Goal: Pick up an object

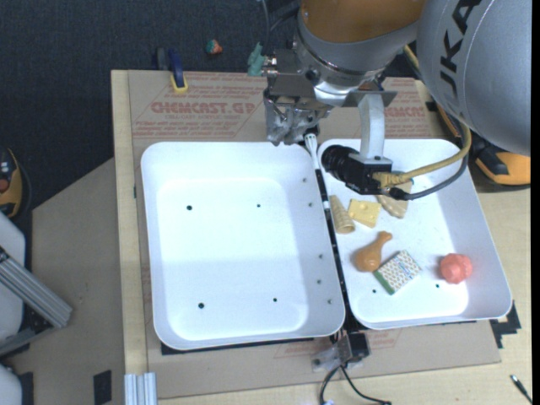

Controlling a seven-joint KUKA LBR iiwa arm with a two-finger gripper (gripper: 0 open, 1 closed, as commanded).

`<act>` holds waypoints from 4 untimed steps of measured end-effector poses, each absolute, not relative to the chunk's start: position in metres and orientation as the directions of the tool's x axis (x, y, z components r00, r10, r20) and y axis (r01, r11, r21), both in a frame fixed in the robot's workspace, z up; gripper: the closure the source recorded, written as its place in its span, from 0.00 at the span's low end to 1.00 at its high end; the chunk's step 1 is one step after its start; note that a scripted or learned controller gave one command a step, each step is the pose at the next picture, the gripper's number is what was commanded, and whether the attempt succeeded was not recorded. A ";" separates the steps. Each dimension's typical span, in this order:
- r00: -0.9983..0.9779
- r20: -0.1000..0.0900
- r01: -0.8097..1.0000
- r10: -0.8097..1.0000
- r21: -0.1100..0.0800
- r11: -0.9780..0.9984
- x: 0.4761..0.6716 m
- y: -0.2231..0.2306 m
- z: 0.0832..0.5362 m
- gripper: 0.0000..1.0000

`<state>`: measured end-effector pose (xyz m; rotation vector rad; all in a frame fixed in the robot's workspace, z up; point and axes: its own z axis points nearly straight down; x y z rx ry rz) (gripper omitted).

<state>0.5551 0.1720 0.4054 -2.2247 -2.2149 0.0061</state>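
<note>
My gripper [291, 131] hangs over the back rim where the two white bins meet, with nothing visibly in it. The right bin [485, 226] holds several small objects. A tan ridged cylinder [340, 215] lies beside a yellow wedge [365, 213], and a beige piece [393, 204] sits just behind them. Nearer the front lie an orange drumstick shape [371, 253], a green and white patterned block [397, 271] and a pink lump [456, 267]. All of them lie in front of and to the right of the gripper.
The left bin [160, 226] stands beside the right one on a brown board. A black unit [346, 165] on a yellow cable hangs from the arm over the back of the right bin. The big grey arm body [481, 49] fills the upper right.
</note>
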 end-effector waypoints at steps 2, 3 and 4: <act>-0.001 0.004 1.000 1.000 0.014 0.000 0.523 0.125 0.538 1.00; -0.001 0.000 1.000 1.000 0.000 0.001 0.523 0.126 0.531 0.00; -0.010 -0.003 1.000 1.000 -0.014 0.010 0.546 0.231 0.413 0.00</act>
